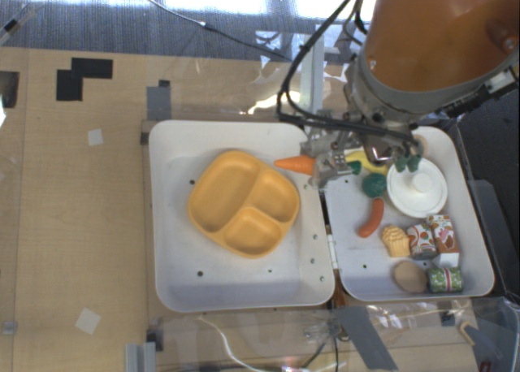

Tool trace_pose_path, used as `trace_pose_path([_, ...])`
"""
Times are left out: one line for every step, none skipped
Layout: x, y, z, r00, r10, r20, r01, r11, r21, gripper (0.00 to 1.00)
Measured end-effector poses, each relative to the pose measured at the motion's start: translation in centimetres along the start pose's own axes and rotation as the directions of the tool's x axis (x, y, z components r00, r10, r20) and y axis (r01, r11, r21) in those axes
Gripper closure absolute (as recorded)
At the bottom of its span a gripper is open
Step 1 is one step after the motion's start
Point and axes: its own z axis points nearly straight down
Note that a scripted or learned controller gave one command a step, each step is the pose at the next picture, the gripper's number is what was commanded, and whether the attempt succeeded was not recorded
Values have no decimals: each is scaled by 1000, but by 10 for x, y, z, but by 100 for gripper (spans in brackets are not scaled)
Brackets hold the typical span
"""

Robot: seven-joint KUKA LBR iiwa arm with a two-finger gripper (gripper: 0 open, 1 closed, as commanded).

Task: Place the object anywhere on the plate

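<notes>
Carrot gripped at its stem end in the end effector, tip sticking out left over the left bin's right rim. Plate lower left of the end effector, near. Sausage, bowl lower right.

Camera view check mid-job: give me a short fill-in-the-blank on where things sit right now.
1. The yellow plate lies in the ____ bin.
2. The carrot is ____ in colour.
3. The plate has ____ compartments.
4. The sausage lies in the ____ bin.

Missing words: left; orange; three; right
</notes>
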Motion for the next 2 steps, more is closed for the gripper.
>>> trace_pose_path([-25, 75, 116, 986, -163, -24, 163, 987, -4, 100])
trace_pose_path([-26, 74, 112, 987, -160, -16, 160, 987, -3, 0])
